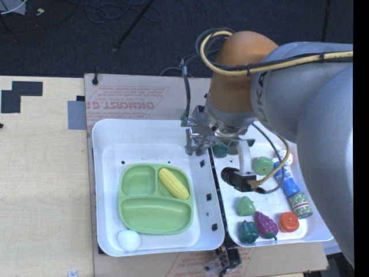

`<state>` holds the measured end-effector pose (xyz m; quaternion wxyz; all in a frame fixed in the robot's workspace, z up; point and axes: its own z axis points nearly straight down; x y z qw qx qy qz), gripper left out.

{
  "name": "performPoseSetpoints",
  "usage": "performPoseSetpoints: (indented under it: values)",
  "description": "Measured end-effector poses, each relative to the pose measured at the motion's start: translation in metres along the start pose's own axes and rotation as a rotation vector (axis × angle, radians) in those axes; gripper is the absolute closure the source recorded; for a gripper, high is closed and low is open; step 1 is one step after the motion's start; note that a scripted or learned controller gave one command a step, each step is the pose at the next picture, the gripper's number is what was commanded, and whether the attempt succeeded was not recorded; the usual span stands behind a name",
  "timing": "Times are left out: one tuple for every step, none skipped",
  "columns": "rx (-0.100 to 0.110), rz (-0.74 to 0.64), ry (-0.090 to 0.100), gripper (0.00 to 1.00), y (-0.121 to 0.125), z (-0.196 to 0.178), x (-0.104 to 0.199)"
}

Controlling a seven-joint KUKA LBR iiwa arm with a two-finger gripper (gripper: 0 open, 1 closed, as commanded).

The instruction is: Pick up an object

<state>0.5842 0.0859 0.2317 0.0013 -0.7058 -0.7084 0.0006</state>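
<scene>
Smooth grey arm [323,131] overhangs a bin [270,203] of glossy vegetables [248,231].

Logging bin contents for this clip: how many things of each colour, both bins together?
Green: 5, tray, round fruit, pale pepper, dark pepper, half-hidden piece
Yellow: 1, corn
White: 1, egg
Purple: 1, grapes
Orange: 1, tomato
Blue: 1, bottle
Total: 10

1 camera looks down at a slant from above the bench [40,183], fairly near: the 2 white bins [106,154] fill the lower middle, and the arm [311,108] looms in from the right.
</scene>
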Motion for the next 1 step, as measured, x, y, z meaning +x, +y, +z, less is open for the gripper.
performPoseSetpoints:
  values:
    - [0.002,0.004,-0.002,1.00,-0.0059,-0.0045,-0.0074]
